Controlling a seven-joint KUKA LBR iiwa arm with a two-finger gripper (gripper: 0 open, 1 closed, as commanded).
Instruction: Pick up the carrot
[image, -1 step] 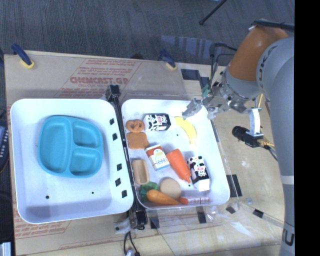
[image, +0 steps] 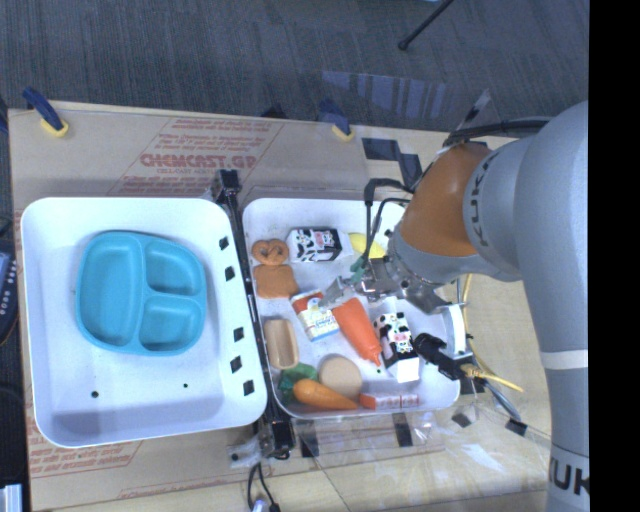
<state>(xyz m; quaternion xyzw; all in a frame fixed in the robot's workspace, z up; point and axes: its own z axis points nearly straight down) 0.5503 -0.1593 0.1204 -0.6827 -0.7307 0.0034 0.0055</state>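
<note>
The carrot (image: 322, 395), orange with a green leafy end at its left, lies along the front wall of the right bin (image: 262, 215), below a beige round piece (image: 342, 374). My gripper (image: 362, 287) hangs over the middle of that bin, under the orange wrist band. It sits just above the upper end of an orange cone-shaped item (image: 357, 331) with a red tip. The carrot is well apart from the gripper, toward the front of the bin.
The right bin also holds a cookie figure (image: 268, 252), toast (image: 276, 282), a cow-print carton (image: 315, 243), a small box (image: 318, 318), a hot dog (image: 282, 343) and a second cow-print carton (image: 398, 340). A blue divided plate (image: 140, 292) lies in the left bin (image: 60, 400).
</note>
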